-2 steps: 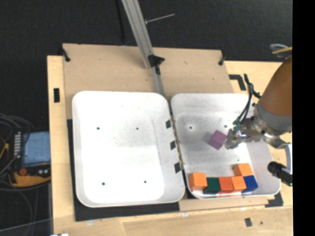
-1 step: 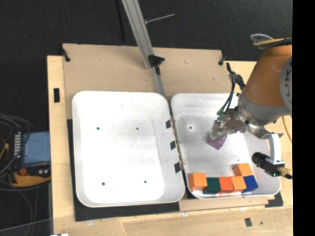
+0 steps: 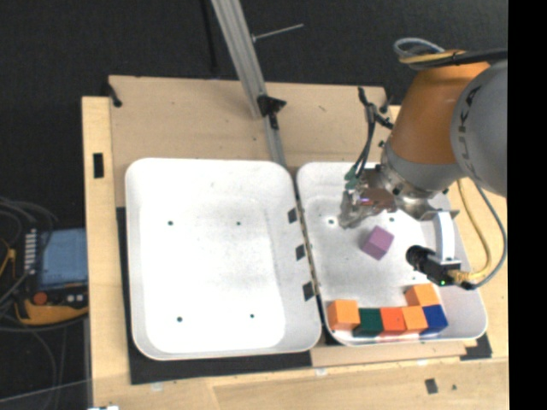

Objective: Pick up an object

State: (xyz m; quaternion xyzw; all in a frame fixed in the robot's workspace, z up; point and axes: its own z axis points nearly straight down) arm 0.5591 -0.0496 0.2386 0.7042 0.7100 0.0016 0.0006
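Purple cube [image 3: 377, 243], small and matte with one corner tipped toward the camera, sits alone on the bare floor of the right-hand shallow white plastic bin [image 3: 320, 186], about mid-bin. Just above and to its left hangs the metal two-finger gripper [image 3: 352, 215], fingers pointing down over the bin floor, close to the cube but apart from it; nothing sits between the fingers, and whether they are spread or closed I cannot tell from this angle. Behind it, the bulky grey arm with its glossy orange band [image 3: 432, 118] comes in from the right and covers the bin's upper right corner, with thin cables looping off it.

Along the bin's near edge there's a crowd: an orange block [image 3: 344, 313], a dark green block [image 3: 369, 321], a second orange block [image 3: 393, 319], a paler orange block [image 3: 414, 317], a blue block [image 3: 434, 316] and another orange piece [image 3: 421, 295] stacked behind. All boxy, hard-edged, packed touching each other, well apart from the purple cube. A black cylindrical part [image 3: 427, 263] on the wrist hangs over the floor right of the cube.

The left white bin [image 3: 137, 229] lies alongside, smooth with rounded corners and a speckled grey scuffing. Both rest on a pale wooden bench [image 3: 171, 101], and a ribbed metal pole [image 3: 244, 45] slants in from above.
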